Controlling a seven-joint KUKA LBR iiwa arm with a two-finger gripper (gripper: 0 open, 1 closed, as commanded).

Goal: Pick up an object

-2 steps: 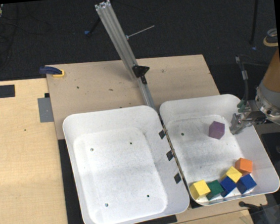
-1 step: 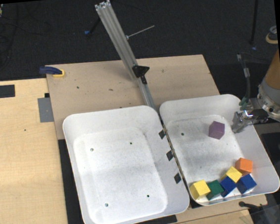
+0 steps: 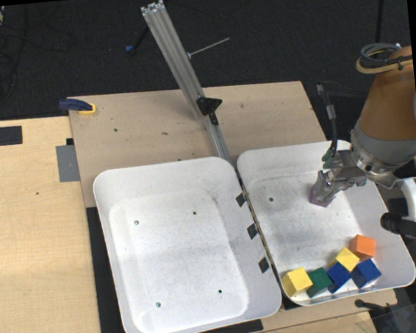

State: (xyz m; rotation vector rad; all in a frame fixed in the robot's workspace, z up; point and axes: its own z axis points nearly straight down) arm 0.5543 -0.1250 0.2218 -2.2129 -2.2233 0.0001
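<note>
Blocks sit bunched in the near corner of the right bin: an orange block at the far end, a yellow block beside it, two blue blocks touching below, then a green block and a second yellow one nearest the divider. They overlap, so some faces are hidden and their exact shapes are hard to make out. All look like plain, matte, hard-edged cubes with no lettering.

The claw hangs over the middle of the right bin, well apart from the blocks. Its grey tip blurs into its own shadow on the white floor, and I cannot tell whether it is spread or closed, nor whether anything is in it. The arm's orange band is cut off at the right.

The left bin is a shallow white tray with rounded corners and speckled floor. Both bins rest on a pale wooden tabletop; a ribbed aluminium bar slants up behind them.
</note>
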